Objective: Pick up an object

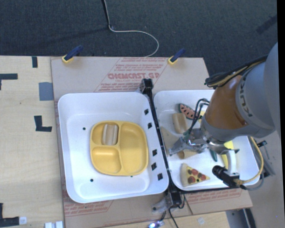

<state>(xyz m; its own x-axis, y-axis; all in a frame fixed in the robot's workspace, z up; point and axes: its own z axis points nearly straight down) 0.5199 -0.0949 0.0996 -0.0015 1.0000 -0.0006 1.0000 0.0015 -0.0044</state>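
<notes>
my bench: two white bins [67, 109] side by side | cardboard sheet [127, 74] under them | blue-yellow clamps [72, 54] at 12 o'clock | white cable [130, 32] on dark carpet

Red print on the cardboard sheet [132, 76], far of the bins, reads "CHEMCAST GP"; smaller lines beneath are illegible.

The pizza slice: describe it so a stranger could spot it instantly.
Start at the right-hand bin, where the arm reaches in. Look to its near edge, below the gripper. The pizza slice lies flat there: a tan triangle dotted with red toppings, unlike the plain beige piece farther back.
</notes>
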